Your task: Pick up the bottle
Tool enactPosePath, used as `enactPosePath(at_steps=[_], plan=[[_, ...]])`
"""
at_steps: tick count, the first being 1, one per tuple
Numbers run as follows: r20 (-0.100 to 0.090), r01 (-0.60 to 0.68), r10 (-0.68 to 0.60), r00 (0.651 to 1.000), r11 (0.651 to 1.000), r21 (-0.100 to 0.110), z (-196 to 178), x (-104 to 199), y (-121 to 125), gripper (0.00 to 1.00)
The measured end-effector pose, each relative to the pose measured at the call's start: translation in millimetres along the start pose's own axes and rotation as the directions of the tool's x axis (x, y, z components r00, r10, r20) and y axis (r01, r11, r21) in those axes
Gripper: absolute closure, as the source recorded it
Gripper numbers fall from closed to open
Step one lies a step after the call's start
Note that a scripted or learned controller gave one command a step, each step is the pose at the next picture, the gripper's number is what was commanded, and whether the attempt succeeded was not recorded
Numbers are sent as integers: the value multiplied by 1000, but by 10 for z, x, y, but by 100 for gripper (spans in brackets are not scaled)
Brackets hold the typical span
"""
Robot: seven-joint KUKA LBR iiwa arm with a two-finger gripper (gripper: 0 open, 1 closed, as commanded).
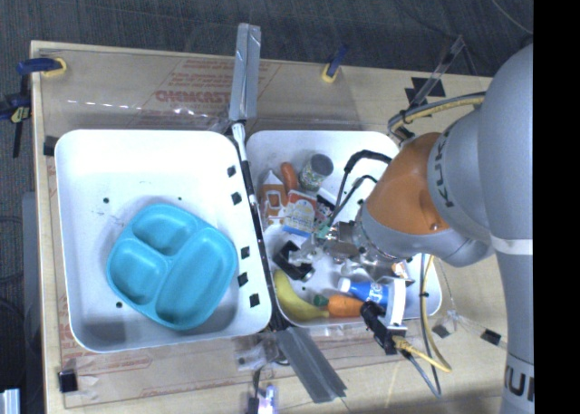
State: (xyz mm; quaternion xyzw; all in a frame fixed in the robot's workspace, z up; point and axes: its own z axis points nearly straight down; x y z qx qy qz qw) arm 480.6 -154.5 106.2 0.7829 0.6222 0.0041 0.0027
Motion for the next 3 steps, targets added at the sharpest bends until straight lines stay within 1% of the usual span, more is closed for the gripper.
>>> enactPosePath(at_steps=[1, 2, 3], plan=[[-2, 539, -539, 842, 842, 10, -259, -391, 68, 0], [0, 327, -328, 945, 945, 11, -534, 143, 28, 0], [-5, 445, -445, 895, 895, -5, 42, -383, 118, 0]])
